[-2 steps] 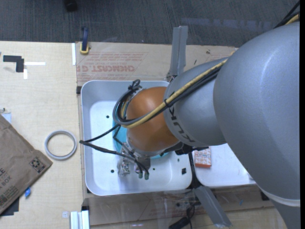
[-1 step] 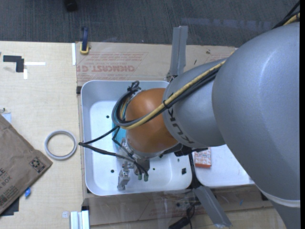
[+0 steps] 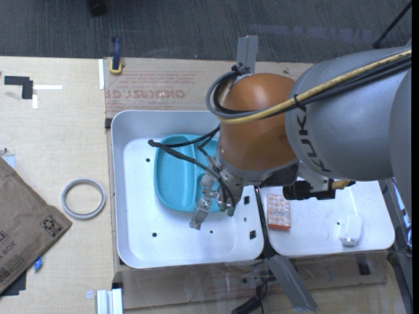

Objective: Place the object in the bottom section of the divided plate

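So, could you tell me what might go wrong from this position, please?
The gripper hangs over the lower right edge of the blue divided plate, so a release here could drop the object onto the rim or the left bin's floor. Whether anything sits between the fingers cannot be told, so the move may be an empty one. The orange box and a small white object lie in the right bin, possibly unpicked.

Pale wooden bench below dark grey carpet floor, tape roll lying on it
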You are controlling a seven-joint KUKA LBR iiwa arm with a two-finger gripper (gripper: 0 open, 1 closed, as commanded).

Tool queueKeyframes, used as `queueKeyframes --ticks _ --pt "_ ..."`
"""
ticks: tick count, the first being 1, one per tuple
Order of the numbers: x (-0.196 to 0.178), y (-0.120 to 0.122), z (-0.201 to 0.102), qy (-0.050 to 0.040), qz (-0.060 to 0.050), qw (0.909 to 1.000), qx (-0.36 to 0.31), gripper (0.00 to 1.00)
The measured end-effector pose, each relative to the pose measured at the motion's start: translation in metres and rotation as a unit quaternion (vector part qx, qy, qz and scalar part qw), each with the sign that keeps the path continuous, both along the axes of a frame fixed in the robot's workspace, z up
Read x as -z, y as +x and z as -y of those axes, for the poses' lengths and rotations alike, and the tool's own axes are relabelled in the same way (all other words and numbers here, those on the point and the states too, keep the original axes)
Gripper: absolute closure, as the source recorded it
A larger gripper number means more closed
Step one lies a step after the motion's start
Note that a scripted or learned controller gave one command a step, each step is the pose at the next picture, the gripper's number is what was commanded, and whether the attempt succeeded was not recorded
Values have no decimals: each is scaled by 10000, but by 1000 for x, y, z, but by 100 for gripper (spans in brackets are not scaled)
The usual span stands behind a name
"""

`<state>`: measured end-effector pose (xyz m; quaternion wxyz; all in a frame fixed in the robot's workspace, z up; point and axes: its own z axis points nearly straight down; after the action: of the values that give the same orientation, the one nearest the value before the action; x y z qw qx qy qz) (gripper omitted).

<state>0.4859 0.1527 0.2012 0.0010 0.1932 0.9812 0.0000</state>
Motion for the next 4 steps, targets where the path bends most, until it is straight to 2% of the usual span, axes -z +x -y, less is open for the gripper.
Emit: queueKeyframes --ticks 1,2,3,4 --pt "-9 2 2 2 14 10000 28 100" --pt "-6 16 -73 -2 -5 9950 -1001 100" --pt "-171 71 -52 -5 -6 9890 -1477 100" --pt "-171 71 -52 -5 -7 9890 -1482 0"
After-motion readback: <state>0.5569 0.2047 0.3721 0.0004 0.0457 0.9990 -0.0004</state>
